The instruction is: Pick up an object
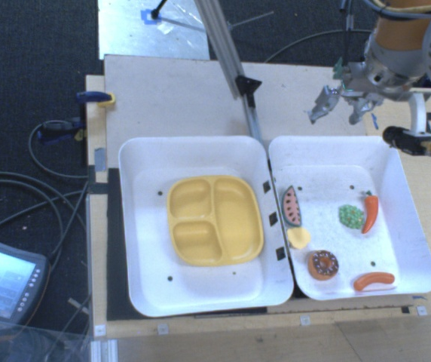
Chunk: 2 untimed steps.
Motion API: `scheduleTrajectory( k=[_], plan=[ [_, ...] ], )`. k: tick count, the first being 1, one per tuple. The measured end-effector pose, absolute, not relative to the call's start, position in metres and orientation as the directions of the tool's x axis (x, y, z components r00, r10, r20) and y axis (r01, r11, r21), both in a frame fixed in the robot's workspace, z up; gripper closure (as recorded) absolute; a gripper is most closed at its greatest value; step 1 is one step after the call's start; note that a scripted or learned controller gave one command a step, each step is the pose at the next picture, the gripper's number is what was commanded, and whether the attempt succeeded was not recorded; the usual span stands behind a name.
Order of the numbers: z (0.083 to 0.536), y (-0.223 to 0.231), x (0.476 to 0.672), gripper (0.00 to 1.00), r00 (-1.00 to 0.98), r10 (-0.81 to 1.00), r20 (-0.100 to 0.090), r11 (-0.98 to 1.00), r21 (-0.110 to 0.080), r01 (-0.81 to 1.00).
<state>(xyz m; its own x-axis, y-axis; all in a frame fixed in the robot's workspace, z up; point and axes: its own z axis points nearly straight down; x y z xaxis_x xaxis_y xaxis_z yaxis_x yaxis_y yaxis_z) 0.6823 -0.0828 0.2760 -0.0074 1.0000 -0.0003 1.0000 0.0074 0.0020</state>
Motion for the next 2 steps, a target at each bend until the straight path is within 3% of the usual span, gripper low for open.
scheduleTrajectory(
  k=[1,2],
  plan=[
    [0.276,-0.083,0.682,0.00,-0.008,1.000,-0.001,0.008,0.002,1.000],
    [0.227,-0.089,0.690,0.00,-0.002,1.000,-0.001,0.002,-0.001,1.000]
  ],
)
